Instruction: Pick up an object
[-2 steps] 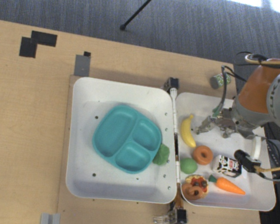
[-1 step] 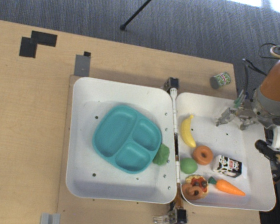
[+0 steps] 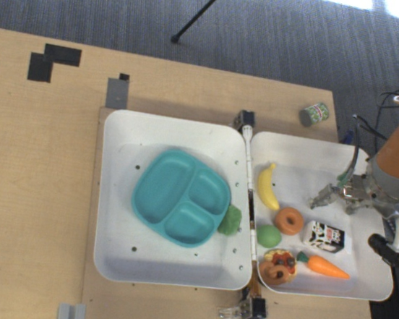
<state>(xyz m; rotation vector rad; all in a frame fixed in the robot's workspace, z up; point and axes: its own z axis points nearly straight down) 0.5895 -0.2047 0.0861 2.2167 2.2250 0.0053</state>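
Observation:
My gripper [image 3: 335, 201] hangs over the right bin [image 3: 309, 156], at its right side, with the orange-banded wrist behind it. Its metal fingers [image 3: 318, 201] are spread open and hold nothing. Just below and left of them lie a black-and-white carton [image 3: 325, 237] and a brown donut [image 3: 290, 220]. A yellow banana [image 3: 268, 186] lies further left, near the divider. Along the bin's front sit a green round fruit [image 3: 268, 236], a small fruit tart [image 3: 278, 265] and an orange carrot [image 3: 327, 267].
The left bin [image 3: 120, 181] holds a teal divided plate [image 3: 182, 197] with a green leafy piece [image 3: 231, 220] against its right edge. A small green can [image 3: 314, 114] lies on the bench behind the right bin. Cables hang at the right edge.

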